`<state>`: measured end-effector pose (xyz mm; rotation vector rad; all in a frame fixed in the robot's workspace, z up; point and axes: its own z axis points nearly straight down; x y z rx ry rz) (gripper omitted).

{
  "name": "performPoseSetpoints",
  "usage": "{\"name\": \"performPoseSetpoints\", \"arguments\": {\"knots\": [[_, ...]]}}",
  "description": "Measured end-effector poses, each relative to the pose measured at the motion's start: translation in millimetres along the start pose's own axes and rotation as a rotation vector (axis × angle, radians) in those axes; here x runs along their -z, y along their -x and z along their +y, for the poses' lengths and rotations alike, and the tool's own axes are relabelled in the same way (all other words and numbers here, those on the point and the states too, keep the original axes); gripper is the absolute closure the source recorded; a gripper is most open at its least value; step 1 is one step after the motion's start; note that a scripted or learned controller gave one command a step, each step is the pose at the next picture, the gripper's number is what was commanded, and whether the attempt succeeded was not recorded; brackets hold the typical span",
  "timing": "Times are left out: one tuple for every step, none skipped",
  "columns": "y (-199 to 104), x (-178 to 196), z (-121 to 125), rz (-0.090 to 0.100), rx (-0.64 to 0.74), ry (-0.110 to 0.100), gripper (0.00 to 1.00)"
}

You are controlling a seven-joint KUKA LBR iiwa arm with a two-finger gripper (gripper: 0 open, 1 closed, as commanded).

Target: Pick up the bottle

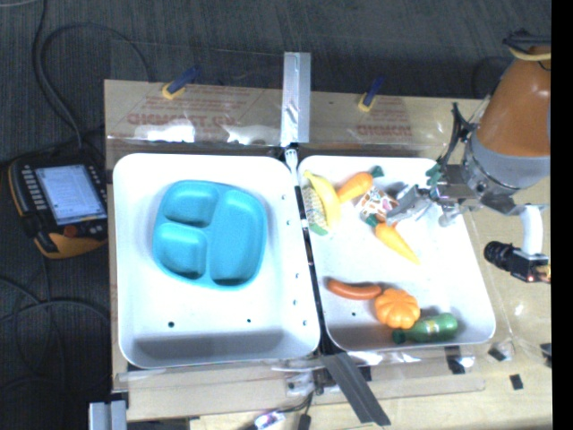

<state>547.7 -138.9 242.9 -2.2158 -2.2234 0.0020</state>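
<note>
Bottle [380, 206] lies in the right bin [466, 267], toward its far side, tucked between an orange pepper [354, 185] and a carrot [396, 239], with the gripper [414, 200] just beside it. I cannot tell whether the jaws are wide or narrow from here. I would come down squarely over the bottle's body and keep clear of the carrot touching it. Its label shows red and white patches, too blurred to read; the pendant [61, 193] screen is equally unreadable.

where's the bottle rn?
In the camera view, the bottle lies on its side in the right bin, near its front right corner, just beside the small orange pumpkin.
</note>
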Motion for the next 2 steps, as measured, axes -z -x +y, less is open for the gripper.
{"name": "performPoseSetpoints", "arguments": {"knots": [[-128.9,-60.8,-31.7,-0.001,-0.058,-0.003,0.0],[-184.1,-31.7,22.0,-0.002,-0.318,-0.001,0.0]]}}
